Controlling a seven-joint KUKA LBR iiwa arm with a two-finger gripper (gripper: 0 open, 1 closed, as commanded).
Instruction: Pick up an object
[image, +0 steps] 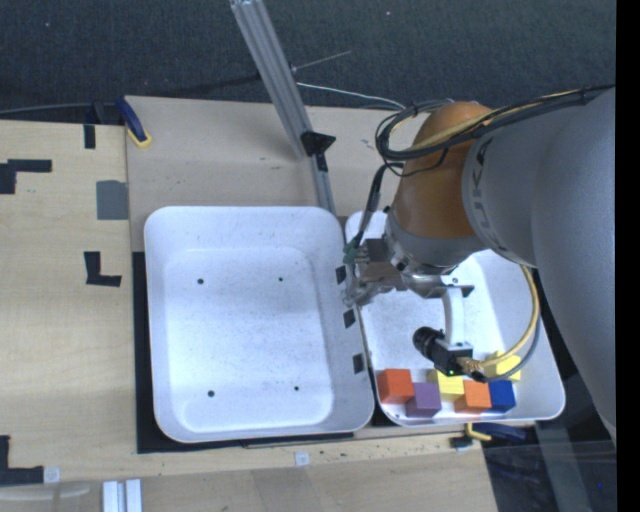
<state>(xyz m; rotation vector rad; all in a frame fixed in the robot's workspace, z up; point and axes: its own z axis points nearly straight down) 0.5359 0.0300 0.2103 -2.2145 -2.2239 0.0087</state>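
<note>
Pale wooden counter (60, 330), two white bins side by side. My tool (365, 282) hangs over the right bin (495, 300), close to its wall beside the left bin (240, 320). I can't tell if it's spread or pressed together. The blocks (447, 392) huddle against the near wall, apart from the tool, so I'd say nothing's picked yet.

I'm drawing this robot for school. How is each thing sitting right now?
Grey robot arm with orange band: leaning over the right bin.
Left shallow white plastic bin: flat on the bench.
Right shallow white plastic bin: flat, holding five cubes.
Leftmost small orange cube: resting, not gripped.
Small purple cube: resting beside it.
Small yellow cube: resting, partly hidden.
Second small orange cube: resting.
Small blue cube: resting, at the right end of the row.
</note>
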